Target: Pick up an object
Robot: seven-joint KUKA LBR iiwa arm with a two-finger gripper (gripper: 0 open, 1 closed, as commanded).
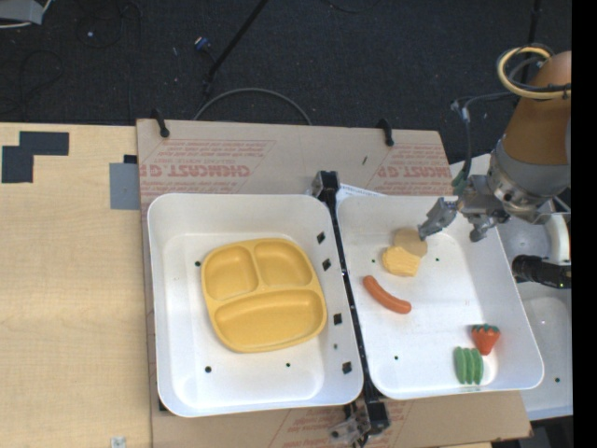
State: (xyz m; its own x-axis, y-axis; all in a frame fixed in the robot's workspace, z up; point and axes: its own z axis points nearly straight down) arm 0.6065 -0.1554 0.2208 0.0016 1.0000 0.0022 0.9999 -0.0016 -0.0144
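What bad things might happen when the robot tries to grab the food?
The hand hangs over the right bin's far edge, beside the tan round piece, which touches the yellow cheese wedge. Going for one may nudge the other or catch both. The hot dog lies close by and might roll if bumped. Coming down so near the bin's wall, the hand might also hit the rim.

Two white bins. Left one holds a yellow divided plate. Right bin: pale yellow cheese-like wedge, tan round piece, orange-red sausage, green pods, red strawberry, probably, with green top. Arm orange-brown, gripper grey. Bench light wood; brown cardboard with red print.
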